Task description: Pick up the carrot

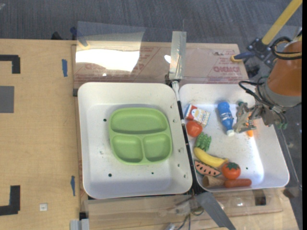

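Reaching in from three o'clock, the grey arm is hanging its gripper [245, 120] over the right bin [273, 171], near that bin's two o'clock corner. Something orange, probably the carrot [250, 132], is peeking out just under the fingertips; whether the jaws are open or closing on it is impossible to tell from here. The arm is likely sitting low here to make the grab.

One blue bottle [225, 116] is lying just beside the gripper at its nine o'clock. Two tomatoes, one banana [208, 156], one snack packet and a green vegetable are crowding the bin's left half and six o'clock side. One green divided plate [140, 134] is sitting alone in the left bin [91, 143].
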`<state>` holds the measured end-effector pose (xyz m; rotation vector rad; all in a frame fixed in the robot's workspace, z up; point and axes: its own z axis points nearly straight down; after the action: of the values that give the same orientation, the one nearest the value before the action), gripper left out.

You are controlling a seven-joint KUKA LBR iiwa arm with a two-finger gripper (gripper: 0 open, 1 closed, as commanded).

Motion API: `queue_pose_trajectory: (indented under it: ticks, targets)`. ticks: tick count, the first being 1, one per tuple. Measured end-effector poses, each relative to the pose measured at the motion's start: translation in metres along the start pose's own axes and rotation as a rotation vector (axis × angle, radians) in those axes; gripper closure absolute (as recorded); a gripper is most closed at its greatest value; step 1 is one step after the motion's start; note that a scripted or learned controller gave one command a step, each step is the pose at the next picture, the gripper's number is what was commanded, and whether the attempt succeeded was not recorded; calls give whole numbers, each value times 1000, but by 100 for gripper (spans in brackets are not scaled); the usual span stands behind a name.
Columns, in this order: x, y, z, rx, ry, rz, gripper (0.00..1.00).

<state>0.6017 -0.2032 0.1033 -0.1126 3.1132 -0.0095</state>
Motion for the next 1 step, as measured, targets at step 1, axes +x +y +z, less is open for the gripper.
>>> queue_pose_trajectory:
  ticks: [1]
  targets:
    - [20,82,-38,-9,19,8,100]
